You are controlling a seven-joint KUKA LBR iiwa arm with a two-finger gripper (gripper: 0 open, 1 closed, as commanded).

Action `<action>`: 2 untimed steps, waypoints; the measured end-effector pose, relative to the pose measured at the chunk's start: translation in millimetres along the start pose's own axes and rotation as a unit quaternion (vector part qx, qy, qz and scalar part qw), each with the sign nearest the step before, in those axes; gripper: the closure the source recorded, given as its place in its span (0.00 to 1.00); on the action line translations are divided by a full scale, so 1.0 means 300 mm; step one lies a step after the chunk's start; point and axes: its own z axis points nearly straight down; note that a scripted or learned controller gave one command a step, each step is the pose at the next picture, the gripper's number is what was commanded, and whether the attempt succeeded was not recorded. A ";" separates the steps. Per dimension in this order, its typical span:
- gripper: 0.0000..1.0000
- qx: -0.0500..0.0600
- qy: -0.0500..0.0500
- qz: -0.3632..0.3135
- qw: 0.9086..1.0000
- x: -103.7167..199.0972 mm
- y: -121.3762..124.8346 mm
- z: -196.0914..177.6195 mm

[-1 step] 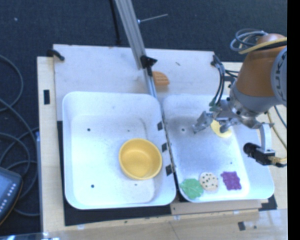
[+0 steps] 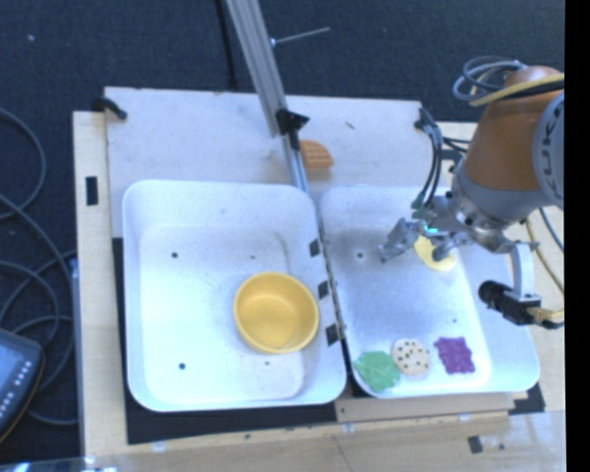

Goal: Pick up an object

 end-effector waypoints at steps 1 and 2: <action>0.00 0.003 -0.001 0.001 1.000 -0.004 -0.025 0.204; 0.00 0.003 -0.001 0.002 1.000 -0.008 -0.030 0.380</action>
